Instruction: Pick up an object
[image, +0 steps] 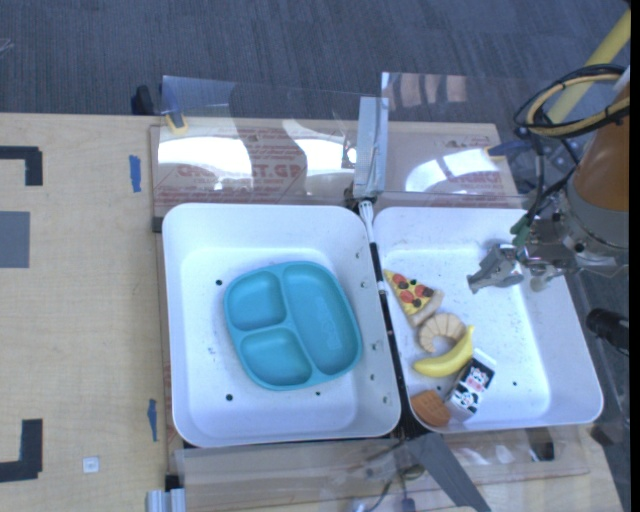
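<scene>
Two white bins sat side by side on the bench. The left bin (190, 300) held a blue three-part plate (291, 323) near its centre, tilted so its long axis ran from 11 to 5 o'clock.

The right bin (560, 370) held the small items, bunched against its left wall. A pizza slice (411, 293) lay uppermost. Just below it, toward 5 o'clock, sat a tan pastry (442, 329), touching a banana (447, 356) that curved under it. At 4 o'clock from the banana lay a small black-and-white carton (472, 384), just beside the fruit. A brown round cookie (431, 407) sat at the bin's lower left corner, at 8 o'clock from the carton.

The arm came in from 3 o'clock. The gripper (492, 276) hung over the upper middle of the right bin, at 2 o'clock from the pizza slice and apart from it. Its fingers looked spread, nothing between them. All items lay on the bin floor.
</scene>
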